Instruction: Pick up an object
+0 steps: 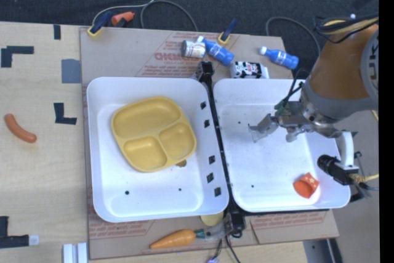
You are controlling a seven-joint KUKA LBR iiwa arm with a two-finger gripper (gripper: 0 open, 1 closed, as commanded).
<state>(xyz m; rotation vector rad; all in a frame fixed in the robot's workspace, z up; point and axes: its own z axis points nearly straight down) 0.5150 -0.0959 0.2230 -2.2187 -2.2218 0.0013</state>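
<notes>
Two shallow white plastic bins, one yellow three-part plastic plate, one small orange block, two blue-and-white bottles, one toy carrot, one toy sausage.

yellow plate – left bin, orange block

The arm runs off the right edge, a small brownish thing hides mostly under the yellow plate, and the claw's grip is too blurred to tell.
</notes>
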